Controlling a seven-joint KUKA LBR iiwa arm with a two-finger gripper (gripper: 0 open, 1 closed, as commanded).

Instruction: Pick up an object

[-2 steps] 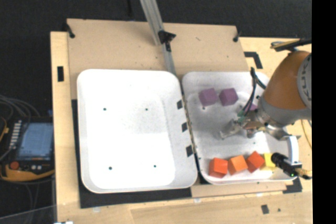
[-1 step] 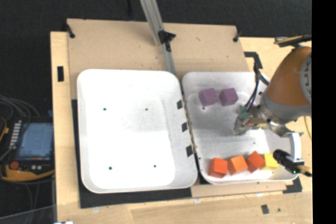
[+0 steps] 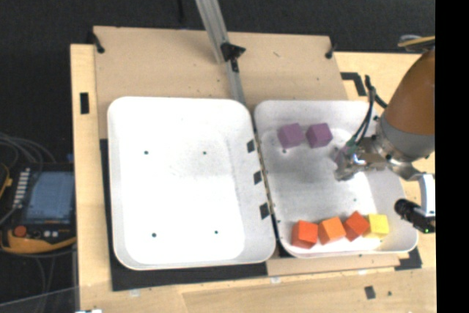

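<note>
White plastic makes up both shallow bins on our bench, the left bin (image 3: 183, 179) and the right bin (image 3: 315, 179) lying side by side with their inner rims nearly touching. We see every block in the right bin. Two purple cubes (image 3: 291, 134) (image 3: 319, 134) sit close together near its far side, just apart from each other. Along the near rim we find a row of four: an orange-red block (image 3: 305, 233), an orange block (image 3: 332, 229), a tilted red block (image 3: 357, 224) and a yellow block (image 3: 379, 224), each touching or almost touching its neighbour. Our arm (image 3: 414, 106) enters from the right, its orange band showing above the grey wrist, and the gripper (image 3: 346, 166) hangs over the middle of the right bin, between the purple pair and the near row, closer to the purple cube on the right. We cannot tell from this slant how the claw stands, and we see no block in it. A grey metal pole (image 3: 209, 4) crosses the far edge of the bench, and a handheld control pad (image 3: 40, 205) lies off to the left.
</note>
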